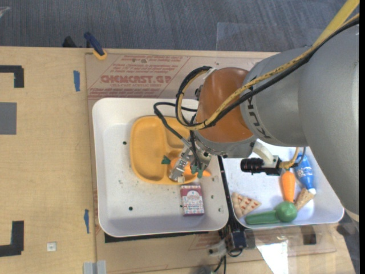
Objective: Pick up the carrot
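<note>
End effector (186, 165) low in left bin (108, 170), over orange bowl (147, 147) rim; jaw state unclear. Carrot (288, 185) in right bin (328, 207), at 3 o'clock from end effector, well apart, untouched.

The hand (185, 165) is low over the right edge of the yellow bowl (149, 147) in the left bin (111, 170). A small red box (192, 200) lies just below-right of the bowl. A carrot (288, 185) lies well right of the bowl, in the right bin (328, 201).
</note>
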### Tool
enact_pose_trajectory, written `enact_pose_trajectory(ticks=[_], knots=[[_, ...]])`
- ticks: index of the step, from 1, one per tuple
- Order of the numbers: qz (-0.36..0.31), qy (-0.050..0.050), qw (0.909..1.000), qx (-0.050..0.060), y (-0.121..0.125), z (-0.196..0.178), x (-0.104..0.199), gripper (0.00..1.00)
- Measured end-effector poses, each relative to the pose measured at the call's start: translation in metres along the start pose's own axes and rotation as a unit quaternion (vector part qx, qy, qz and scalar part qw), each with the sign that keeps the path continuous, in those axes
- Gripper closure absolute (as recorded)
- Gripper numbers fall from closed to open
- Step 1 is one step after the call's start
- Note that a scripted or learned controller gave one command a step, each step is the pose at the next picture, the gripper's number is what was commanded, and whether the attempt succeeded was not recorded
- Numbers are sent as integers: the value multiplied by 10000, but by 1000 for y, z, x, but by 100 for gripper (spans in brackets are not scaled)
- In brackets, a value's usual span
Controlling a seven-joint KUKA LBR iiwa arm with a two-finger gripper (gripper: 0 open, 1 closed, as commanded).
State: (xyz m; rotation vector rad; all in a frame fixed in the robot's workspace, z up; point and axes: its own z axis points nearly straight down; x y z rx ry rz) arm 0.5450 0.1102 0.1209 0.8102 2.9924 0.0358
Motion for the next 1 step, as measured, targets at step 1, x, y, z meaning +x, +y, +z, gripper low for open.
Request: enact_pose_trajectory(ticks=[1], knots=[[-1908, 154, 9814, 112, -55, -68, 2, 100]])
